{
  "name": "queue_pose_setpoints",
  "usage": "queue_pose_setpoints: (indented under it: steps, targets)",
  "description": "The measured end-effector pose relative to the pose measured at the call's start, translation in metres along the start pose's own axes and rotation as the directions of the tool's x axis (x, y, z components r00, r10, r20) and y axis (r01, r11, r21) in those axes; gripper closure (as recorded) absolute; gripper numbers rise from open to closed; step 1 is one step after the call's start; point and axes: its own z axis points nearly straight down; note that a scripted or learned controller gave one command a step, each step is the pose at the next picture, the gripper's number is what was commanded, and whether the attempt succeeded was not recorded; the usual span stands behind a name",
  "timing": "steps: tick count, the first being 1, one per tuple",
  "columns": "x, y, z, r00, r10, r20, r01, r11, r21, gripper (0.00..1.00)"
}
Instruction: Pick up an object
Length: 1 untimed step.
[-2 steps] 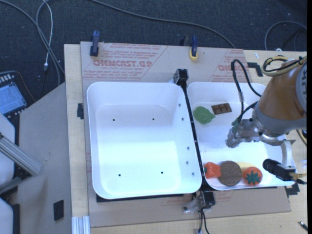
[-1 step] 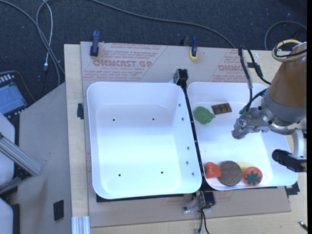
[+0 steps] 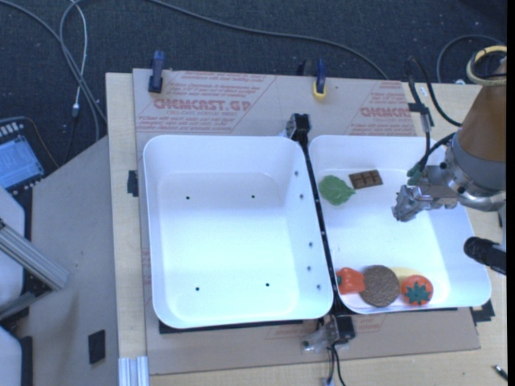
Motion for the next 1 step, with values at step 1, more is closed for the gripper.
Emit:
queue_pose_setpoints:
  steps: [1]
  targets:
    - [0.0, 0.0006, -0.0255, 1.0, 0.0, 0.0, 0.0, 1.0, 0.002, 1.0]
